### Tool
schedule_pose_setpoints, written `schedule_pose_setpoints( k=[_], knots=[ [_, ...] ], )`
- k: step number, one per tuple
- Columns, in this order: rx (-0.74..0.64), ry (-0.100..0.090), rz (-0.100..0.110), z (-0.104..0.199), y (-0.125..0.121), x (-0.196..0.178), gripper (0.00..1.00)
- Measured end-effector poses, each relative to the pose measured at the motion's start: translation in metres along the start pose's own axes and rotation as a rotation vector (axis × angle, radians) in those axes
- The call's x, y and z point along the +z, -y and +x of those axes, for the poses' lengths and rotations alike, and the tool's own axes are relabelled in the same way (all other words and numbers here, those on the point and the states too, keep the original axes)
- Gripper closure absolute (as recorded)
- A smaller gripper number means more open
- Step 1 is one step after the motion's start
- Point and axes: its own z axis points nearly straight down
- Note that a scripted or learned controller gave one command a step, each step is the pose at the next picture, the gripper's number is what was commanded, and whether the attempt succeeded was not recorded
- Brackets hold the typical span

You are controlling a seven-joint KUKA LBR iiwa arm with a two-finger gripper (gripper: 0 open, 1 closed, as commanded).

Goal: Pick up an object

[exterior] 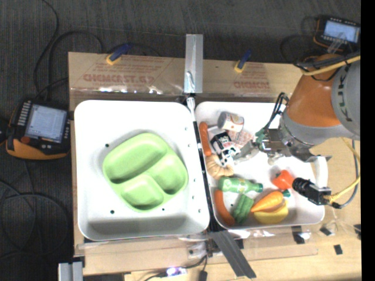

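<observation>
Where the gripper (253, 147) hangs in the right bin (258, 106), the black-and-white toy (223, 145) lies just left, toward the divider; whether it's open, I cannot tell.

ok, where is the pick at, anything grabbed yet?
Done: nothing I can confirm. The green divided plastic plate sits alone in the left white bin, and the toy food, including the orange plastic carrot and green bottle, lies piled in the right white bin.
In hand: the claw is low over that pile, nothing visibly between its fingers.
Left: the grasp and the lift.
</observation>
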Motion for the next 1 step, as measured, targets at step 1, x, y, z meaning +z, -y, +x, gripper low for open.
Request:
schedule_pose_setpoints(
  k=[1],
  knots=[
    [-0.335, 0.001, -0.002, -0.0481, 0.0432, 0.0848, 0.00]
  ],
)
